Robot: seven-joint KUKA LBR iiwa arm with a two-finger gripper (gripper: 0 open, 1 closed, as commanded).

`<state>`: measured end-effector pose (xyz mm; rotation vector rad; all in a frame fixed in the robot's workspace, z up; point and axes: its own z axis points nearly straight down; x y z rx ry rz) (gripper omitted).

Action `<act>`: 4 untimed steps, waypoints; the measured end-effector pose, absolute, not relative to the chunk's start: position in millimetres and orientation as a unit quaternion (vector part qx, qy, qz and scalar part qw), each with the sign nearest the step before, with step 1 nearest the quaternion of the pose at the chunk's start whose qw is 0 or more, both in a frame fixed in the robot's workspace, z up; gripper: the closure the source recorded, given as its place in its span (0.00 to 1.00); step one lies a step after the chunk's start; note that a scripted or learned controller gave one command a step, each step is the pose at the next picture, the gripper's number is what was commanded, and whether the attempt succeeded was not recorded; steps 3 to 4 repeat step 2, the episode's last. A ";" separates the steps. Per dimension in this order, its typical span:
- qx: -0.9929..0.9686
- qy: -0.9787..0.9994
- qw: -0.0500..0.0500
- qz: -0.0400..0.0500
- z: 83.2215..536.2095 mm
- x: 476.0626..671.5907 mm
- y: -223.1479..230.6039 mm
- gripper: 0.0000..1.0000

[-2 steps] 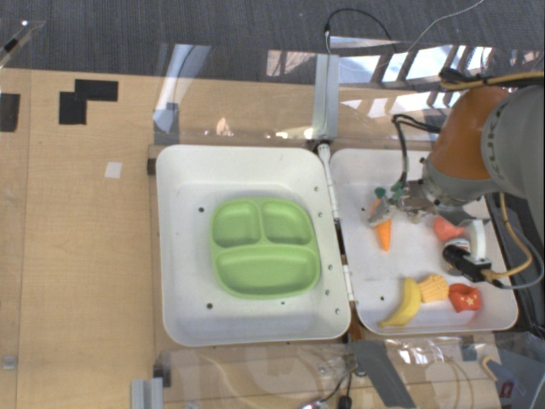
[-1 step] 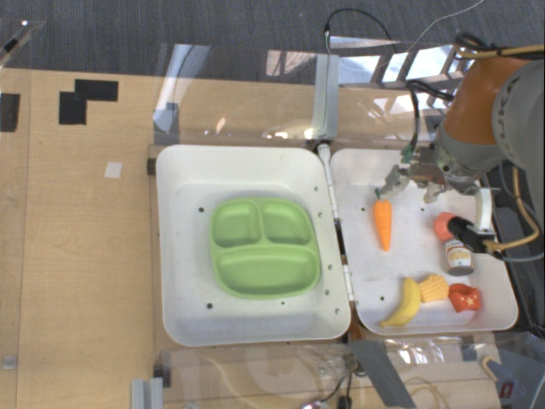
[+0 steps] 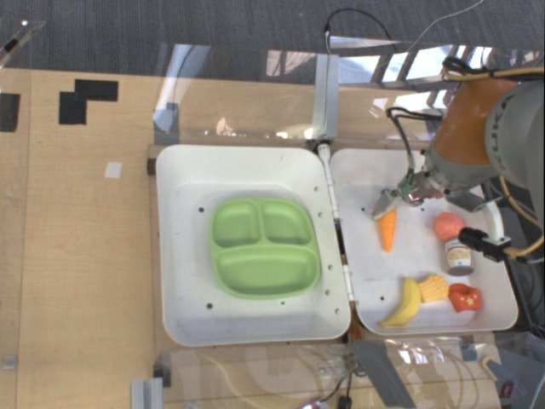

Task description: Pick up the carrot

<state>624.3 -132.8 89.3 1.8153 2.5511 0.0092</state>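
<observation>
Banana (image 3: 404,303) and corn (image 3: 433,289) lie nearest, in the right bin (image 3: 366,254). Carrot (image 3: 387,227) lies mid-bin, long axis near-far, just below the gripper (image 3: 393,198), whose fingers spread apart, holding nothing.

arm (image 3: 502,135) cut off at right edge

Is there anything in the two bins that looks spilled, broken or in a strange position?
Nothing stands out. The green plate lies flat in the left bin. In the right bin, the carrot, banana, corn and small jar sit apart, none spilled or damaged. The tool is just above the carrot.
</observation>
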 end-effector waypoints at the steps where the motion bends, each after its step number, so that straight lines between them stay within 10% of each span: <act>1: 0.579 0.815 0.007 0.006 102.2 626.9 -130.8 1.00; 2: 0.596 0.803 0.003 0.002 212.2 622.1 -69.7 1.00; 4: 0.596 0.803 0.003 0.002 212.2 622.1 -69.7 1.00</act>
